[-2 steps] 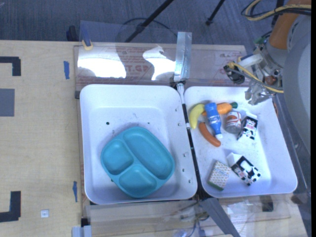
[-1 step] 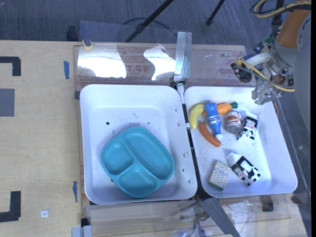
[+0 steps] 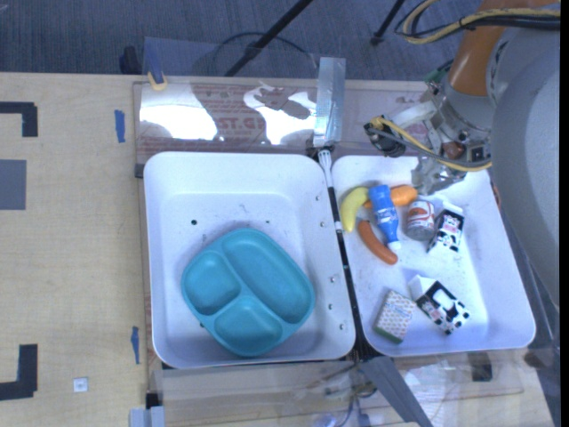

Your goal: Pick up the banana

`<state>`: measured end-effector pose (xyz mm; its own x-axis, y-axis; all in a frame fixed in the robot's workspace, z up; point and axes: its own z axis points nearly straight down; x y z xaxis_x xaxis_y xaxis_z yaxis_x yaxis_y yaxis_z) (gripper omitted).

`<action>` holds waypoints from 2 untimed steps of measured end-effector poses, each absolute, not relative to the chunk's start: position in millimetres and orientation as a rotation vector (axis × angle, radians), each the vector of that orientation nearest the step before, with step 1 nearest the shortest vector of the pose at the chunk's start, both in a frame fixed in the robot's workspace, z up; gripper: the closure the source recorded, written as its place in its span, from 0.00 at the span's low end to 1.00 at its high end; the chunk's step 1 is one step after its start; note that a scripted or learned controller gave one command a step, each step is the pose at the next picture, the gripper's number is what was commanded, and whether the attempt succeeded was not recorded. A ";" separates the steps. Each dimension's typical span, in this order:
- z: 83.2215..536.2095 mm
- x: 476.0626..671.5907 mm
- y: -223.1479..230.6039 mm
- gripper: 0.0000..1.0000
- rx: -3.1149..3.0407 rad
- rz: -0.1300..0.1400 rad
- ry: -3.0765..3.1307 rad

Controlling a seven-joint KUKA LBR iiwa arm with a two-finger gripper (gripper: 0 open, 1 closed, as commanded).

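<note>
I am hovering my gripper [image 3: 433,178] over the right bin [image 3: 498,265]; I cannot tell how my jaws are standing. The banana [image 3: 353,206] is lying well to their left, long axis running roughly top-to-bottom, touching the blue bottle [image 3: 384,216].

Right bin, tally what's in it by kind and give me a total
Banana: 1
Blue bottle: 1
Carrots: 2
Can: 1
Cow-print cartons: 2
Sponge: 1
Total: 8
</note>
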<state>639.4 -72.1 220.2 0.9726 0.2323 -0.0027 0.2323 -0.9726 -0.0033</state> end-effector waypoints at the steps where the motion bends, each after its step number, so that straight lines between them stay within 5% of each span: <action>1: 199.2 658.2 -90.4 1.00 -3.119 0.001 -0.381; 2: 229.5 633.0 -69.7 1.00 -3.115 0.005 -0.380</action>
<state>633.0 -69.7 229.5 0.9707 0.2404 -0.0028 0.2404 -0.9707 -0.0038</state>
